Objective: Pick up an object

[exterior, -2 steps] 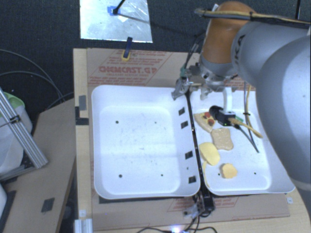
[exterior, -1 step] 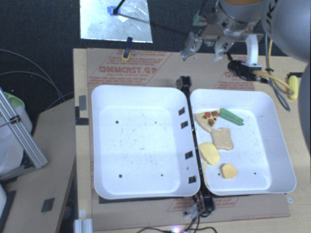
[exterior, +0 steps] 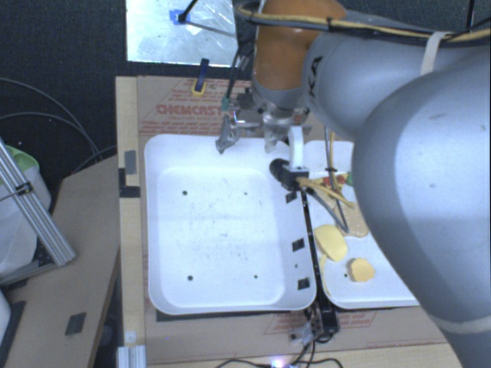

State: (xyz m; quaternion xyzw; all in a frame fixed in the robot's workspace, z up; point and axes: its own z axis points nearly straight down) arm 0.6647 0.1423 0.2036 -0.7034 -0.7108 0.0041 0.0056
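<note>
The big grey arm comes in from the right and takes up most of that side, its orange band sitting high above the wrist. The gripper hangs over the far edge of the left bin, close to the gap between the two bins. Its two fingers stand apart, one metal finger to the left and the other to the right, and nothing sits between them.

The things it could pick up are all in the right bin, to the right of the gripper and nearer to me. A pale yellow rounded piece lies by that bin's left wall, and a smaller, deeper yellow lump lies just beside it, nearer still and slightly right. Farther back in the same bin are some thin tan sticks with a small red and green bit at their far end; I cannot make out what they are. A black divider strip runs between the two bins.
</note>
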